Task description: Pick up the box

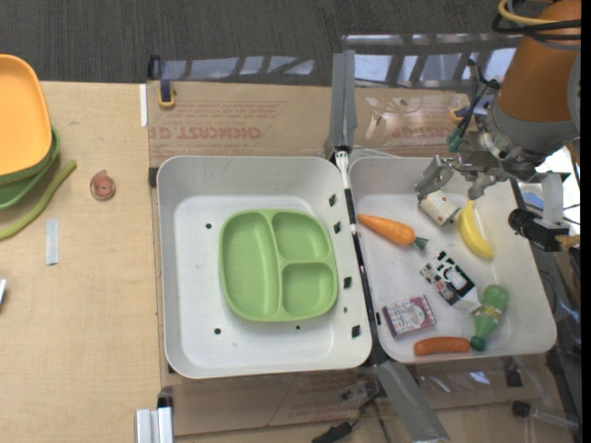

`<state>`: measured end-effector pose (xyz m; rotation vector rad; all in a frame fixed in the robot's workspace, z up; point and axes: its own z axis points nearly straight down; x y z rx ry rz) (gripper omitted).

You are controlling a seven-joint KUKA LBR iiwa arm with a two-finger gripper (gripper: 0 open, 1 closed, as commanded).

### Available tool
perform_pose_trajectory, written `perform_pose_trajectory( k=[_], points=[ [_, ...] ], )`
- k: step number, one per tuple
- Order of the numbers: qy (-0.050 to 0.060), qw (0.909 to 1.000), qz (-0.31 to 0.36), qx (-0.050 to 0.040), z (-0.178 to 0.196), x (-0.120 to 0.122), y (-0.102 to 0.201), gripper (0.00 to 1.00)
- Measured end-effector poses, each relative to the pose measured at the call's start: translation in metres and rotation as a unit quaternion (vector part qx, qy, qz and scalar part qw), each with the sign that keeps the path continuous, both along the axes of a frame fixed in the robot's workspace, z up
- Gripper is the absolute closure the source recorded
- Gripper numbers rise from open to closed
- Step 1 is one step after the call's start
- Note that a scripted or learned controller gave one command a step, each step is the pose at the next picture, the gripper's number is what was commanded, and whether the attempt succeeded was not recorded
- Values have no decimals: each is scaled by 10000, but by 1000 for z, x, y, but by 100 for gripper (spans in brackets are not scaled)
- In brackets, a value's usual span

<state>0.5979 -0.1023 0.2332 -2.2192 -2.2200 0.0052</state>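
The gripper (pixel 454 181) hangs over the right bin (pixel 526 340) near its far edge. Its two fingers are spread wide, with nothing between them. A small cream block (pixel 440 208) lies just under it. The box (pixel 409 317) — small and pink — lies flat at about 7 o'clock from the gripper, well apart. A red chili (pixel 441 346) lies at 4 o'clock from the box — close by.

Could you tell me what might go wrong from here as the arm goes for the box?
The end effector hovers at the right bin's far end, while the box lies near the front; it may grab the pale block or banana instead. The box lies flat beside the carton and sausage, so neighbours may get nudged.
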Motion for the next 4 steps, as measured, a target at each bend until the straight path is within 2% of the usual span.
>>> perform_pose_trajectory(
  k=[1, 2, 3, 4],
  points=[
    [-6, 10000, -8, 3, -85, -48, -40, 0],
    [-14, 9931, -1170, -8, -142, 20, -87, 0],
    [-7, 9934, -1151, 4, -142, -108, -24, 0],
    [-15, 9931, -1170, 1, -133, -107, -25, 100]
  ],
)
